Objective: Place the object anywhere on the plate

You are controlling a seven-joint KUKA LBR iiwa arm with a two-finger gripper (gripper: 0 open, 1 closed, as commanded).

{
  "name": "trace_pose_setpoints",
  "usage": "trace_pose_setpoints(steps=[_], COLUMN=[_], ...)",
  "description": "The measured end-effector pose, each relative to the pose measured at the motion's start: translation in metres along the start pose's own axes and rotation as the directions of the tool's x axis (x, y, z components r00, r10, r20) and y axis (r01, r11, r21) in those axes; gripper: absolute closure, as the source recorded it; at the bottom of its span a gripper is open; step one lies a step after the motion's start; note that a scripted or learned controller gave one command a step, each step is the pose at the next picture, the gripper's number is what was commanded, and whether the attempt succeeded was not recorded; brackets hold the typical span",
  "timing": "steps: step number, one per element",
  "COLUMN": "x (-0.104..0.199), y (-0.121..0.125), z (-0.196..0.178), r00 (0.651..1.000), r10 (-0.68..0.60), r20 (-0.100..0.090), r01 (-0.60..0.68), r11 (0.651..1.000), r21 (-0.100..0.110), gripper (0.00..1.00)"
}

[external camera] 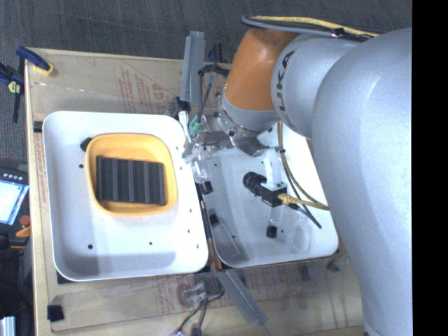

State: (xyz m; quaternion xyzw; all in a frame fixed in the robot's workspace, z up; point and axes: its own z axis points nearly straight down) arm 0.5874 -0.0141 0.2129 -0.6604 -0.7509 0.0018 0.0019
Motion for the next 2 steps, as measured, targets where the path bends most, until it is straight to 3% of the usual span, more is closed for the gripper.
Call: trace_pose_setpoints(steps=[1,2], x=[0.0219,0.0218], y=[0.0024,0.0025], z=[0.0222,0.022], r00=[0.972,0.972], r10=[-0.234,-0.234], r20=[-0.001,-0.001], r01=[0.234,0.234], r11=[0.972,0.972], r21=[0.001,0.001], gripper=[1.0,0.0])
